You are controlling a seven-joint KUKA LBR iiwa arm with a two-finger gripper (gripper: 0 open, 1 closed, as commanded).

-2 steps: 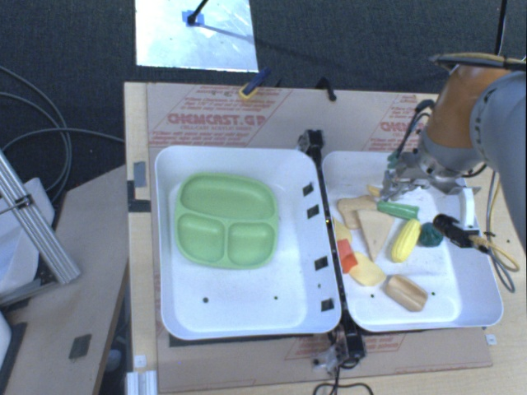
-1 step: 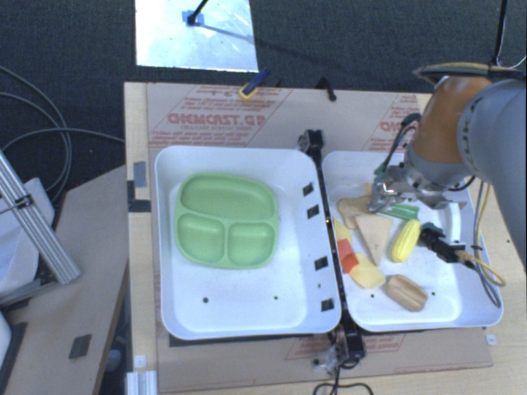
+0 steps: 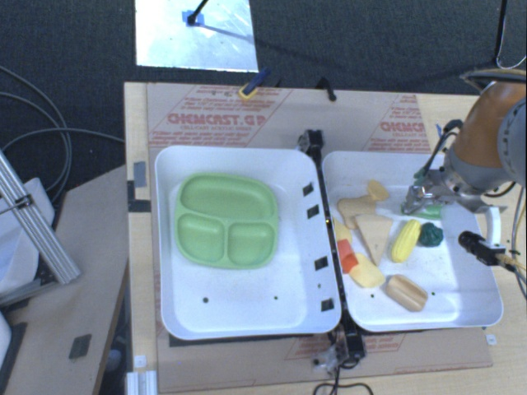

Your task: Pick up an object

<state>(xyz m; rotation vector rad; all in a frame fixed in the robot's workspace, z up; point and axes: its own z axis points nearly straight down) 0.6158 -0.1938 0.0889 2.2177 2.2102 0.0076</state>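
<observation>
the bread roll lies nearest in the right bin, the hand (grip state unclear) hovering beyond the corn, seemingly choosing.

**Even overhead light, slightly soft picture**

The scene is brightly and evenly lit from above; the two white bins look almost washed out, with little shading on their floors; the green tray casts barely any shadow; a pale sheet on the dark floor shows mottled glare; the food pieces throw only thin, soft shadows; the picture is a little grainy and soft overall, with fine detail smeared around the arm at the right; the floor stays dark and speckled with noise.
</observation>
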